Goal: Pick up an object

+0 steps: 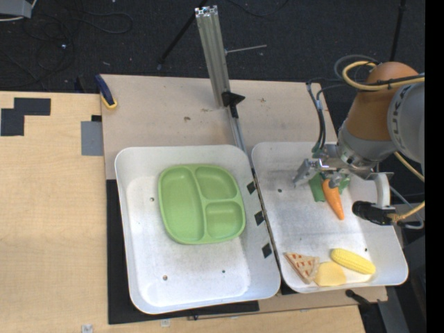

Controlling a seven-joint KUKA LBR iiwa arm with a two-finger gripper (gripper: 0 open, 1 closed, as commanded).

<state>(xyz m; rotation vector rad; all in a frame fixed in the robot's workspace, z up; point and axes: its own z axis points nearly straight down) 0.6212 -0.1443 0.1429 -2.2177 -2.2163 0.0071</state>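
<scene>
An orange toy carrot [334, 200] with a green top lies in the right bin [300, 222], near its far right side. My gripper [320, 174] hangs right over the carrot's green end, at or just above the bin floor, and the arm's orange band rises behind it. The gripper covers part of the carrot's top. Whether the carrot sits between the fingers is hidden by the wrist.
A yellow corn cob [353, 261], a pale yellow round piece [331, 275] and a toast-coloured wedge [301, 264] lie at the right bin's near edge. A green divided plate [202, 204] rests in the left bin [139, 259]. A metal post [214, 54] stands behind the bins.
</scene>
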